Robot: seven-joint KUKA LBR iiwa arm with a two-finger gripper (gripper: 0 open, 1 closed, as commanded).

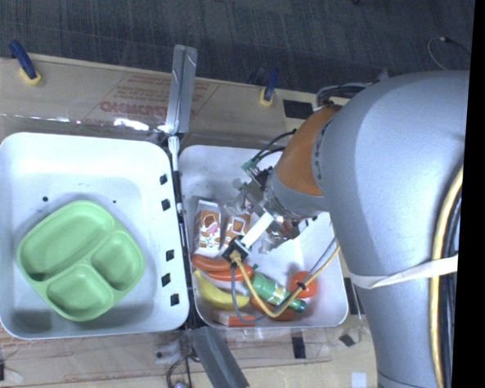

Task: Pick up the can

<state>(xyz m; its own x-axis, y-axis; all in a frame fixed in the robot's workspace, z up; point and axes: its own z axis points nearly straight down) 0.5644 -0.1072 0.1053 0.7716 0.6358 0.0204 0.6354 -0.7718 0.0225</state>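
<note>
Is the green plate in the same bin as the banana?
No, the green plate lies in the left bin; the banana is in the right bin.

Place: robot lab or test cell
Bench (pixel 93 90): board top, clamps (pixel 25 63) at its back edge
Bins: two white bins (pixel 31 160) side by side, metal divider (pixel 182 87)
Arm (pixel 389 206): grey industrial arm with loose cables
Floor (pixel 236 25): dark carpet
</note>
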